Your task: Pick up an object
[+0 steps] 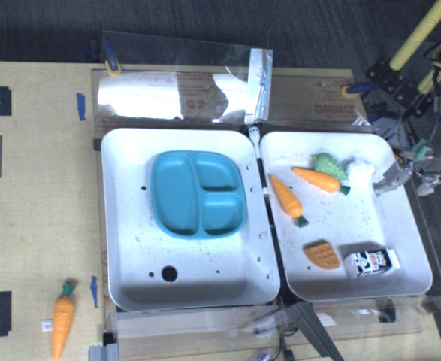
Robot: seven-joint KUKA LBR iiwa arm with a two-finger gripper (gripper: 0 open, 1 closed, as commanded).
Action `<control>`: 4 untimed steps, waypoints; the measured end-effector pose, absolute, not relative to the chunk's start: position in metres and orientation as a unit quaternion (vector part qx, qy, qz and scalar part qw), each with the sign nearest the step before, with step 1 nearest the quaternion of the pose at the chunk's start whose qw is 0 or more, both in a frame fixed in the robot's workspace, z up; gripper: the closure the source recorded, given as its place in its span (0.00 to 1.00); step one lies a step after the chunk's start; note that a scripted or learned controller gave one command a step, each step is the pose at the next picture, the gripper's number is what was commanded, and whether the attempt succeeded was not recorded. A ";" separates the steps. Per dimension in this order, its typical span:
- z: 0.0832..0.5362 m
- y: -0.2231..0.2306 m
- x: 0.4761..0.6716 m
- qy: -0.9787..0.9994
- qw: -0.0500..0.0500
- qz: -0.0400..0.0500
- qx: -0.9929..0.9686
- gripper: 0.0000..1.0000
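A pale wooden bench [32, 232] marked with black squares and strips of blue tape carries two shallow white bins side by side, dark carpet beyond them and a clear panel propped behind. The left bin [130, 265] holds a blue divided plate [197, 194]. The right bin [408, 232] holds two toy carrots [316, 179] [286, 198] near its middle, a green leafy toy [329, 164] touching the upper carrot, a white lump [360, 172] just beside it, an orange wedge [324, 255] and a small black-and-white carton [370, 262] near the front. A third carrot [61, 318] lies on the bench at front left. The gripper [391, 180] hangs over the right bin's right rim, near the white lump; how far its pincer stands open, and whether it grips anything, cannot be made out
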State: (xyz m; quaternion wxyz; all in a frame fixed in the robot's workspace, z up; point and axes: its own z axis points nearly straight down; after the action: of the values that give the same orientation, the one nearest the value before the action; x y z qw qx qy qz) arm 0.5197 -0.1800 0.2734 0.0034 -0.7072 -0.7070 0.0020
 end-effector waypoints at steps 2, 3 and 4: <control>0.186 -0.151 0.555 -0.719 0.000 0.001 -0.695 0.00; 0.138 -0.119 0.611 -0.749 0.003 0.002 -0.662 0.00; 0.085 -0.151 0.647 -0.745 -0.001 -0.001 -0.667 0.00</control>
State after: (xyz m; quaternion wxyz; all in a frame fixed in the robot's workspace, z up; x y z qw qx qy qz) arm 0.6466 -0.1513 0.0853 -0.0006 -0.6674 -0.7447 -0.0007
